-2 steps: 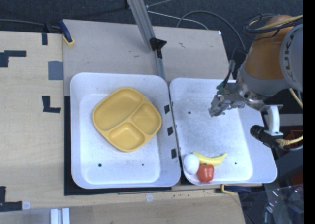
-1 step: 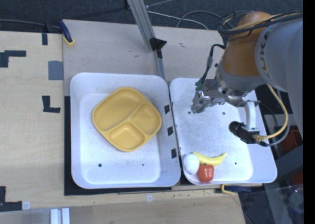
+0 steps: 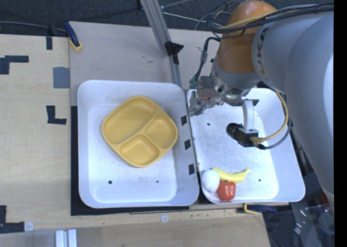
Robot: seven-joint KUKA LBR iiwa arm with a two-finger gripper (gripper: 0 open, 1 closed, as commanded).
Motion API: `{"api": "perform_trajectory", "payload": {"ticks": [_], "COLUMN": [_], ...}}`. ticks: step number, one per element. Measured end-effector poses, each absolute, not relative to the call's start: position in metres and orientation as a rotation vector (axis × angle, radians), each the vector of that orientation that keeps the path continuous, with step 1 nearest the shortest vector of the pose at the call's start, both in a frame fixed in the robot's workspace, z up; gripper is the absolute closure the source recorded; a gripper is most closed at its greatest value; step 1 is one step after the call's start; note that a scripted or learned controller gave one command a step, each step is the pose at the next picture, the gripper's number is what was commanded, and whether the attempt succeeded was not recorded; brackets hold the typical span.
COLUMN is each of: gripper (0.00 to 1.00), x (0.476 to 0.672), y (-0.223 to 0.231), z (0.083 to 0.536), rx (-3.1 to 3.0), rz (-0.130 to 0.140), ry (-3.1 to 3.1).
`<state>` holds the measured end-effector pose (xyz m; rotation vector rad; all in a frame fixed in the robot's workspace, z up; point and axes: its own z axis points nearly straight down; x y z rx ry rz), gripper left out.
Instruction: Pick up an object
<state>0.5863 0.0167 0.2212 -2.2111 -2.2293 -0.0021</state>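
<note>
The likeliest things to pick sit in the right bin point(image 3: 271, 186), bunched in its near left corner: a white egg point(image 3: 209, 179), a yellow banana point(image 3: 233, 175) lying just beyond it, and a red pepper point(image 3: 227, 190) touching both from the near side. All three press close to the bin's wall, with the egg nearest the divide between the bins.

Well beyond that cluster, at the far left corner of the same bin, the gripper point(image 3: 201, 101) hangs below the orange band point(image 3: 241, 34) of the arm point(image 3: 303, 77). Its tip is small and dark against the rim, so whether it is spread or closed cannot be told; nothing can be seen held in it. A black part on a yellow cable point(image 3: 242, 133) hangs from the wrist, between the gripper and the cluster.

In the left bin point(image 3: 89, 132), across the divide from the cluster, a yellow tray point(image 3: 140, 131) with three compartments lies flat.

Judged from this, the pick is not yet made; the step in hand is the approach. The next move calls for travel along the left wall toward the cluster, then a descent onto one item. The crowding and the wall leave little room, so the banana, on the open side, looks easiest.
</note>
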Motion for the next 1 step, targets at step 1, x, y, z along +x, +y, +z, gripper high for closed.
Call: {"api": "perform_trajectory", "payload": {"ticks": [1], "gripper": [1.0], "x": [0.6034], "y": [0.0704], "z": [0.2327], "rx": [-2.212], "rz": [-0.003], "ry": [-2.229]}}
